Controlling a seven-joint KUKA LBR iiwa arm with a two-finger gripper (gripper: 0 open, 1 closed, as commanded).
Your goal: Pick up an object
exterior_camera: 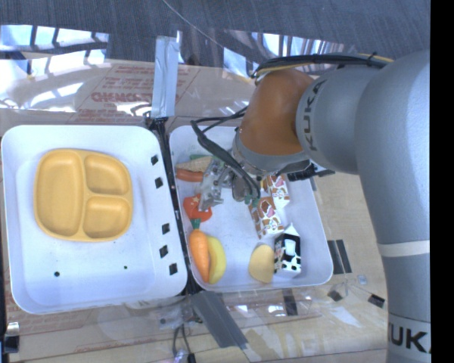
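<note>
My gripper (216,187) hangs low over the left part of the right bin (318,237), under the orange wrist band. Just below and left of it lies a red tomato-like toy with a green stem (196,208), close to or touching the gripper's tip. A red sausage (188,175) and a pale bread piece (200,160) lie up and left of it. A brown-and-white patterned carton (268,209) lies to its right. Nothing visibly hangs from the gripper.
At the bin's front lie an orange carrot (200,254), a yellow banana-like piece (217,262), a yellow lump (262,263) and a cow-print carton (288,254). The left bin (30,278) holds a yellow divided tray (82,193). A black ridge with clips (166,203) separates the bins.
</note>
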